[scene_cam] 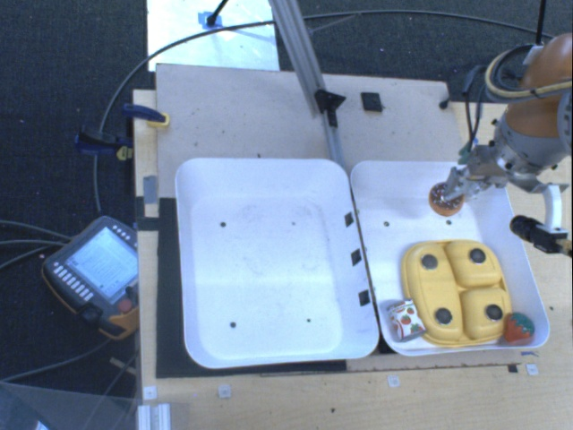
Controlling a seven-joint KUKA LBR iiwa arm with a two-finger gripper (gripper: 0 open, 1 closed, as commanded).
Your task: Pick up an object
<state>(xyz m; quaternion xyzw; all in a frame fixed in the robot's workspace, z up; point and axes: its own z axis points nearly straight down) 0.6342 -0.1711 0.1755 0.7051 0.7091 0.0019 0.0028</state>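
From the camera above, the arm [537, 106], grey with an orange band, reaches in from the right and ends at the far part of the right bin [376, 195], where the pincer [450, 189] sits right over a small round brownish object [444, 202]. Whether the pincer is apart or together I cannot tell, because its tip blurs into that object, and nothing shows clearly that the object is gripped. By my judgement the step in hand is the descent or the grasp itself on this round piece, with the lift not yet done. The next move calls for a firm closing across its sides and then a straight rise clear of the bin's low wall. The round object looks ridged or ringed, dull brown with an orange rim, though it is too small to name. Nearer in the same bin lies a yellow moulded tray [455, 291], smooth plastic with four rounded humps, each with a dark spot on top. Touching its near left corner is a small white box [405, 320] printed in red and green, tilted. At its near right corner rests a red strawberry-like toy [517, 328]. The left bin [260, 258] is glossy white plastic with rounded corners, and both stand on a pale board surface [242, 115].
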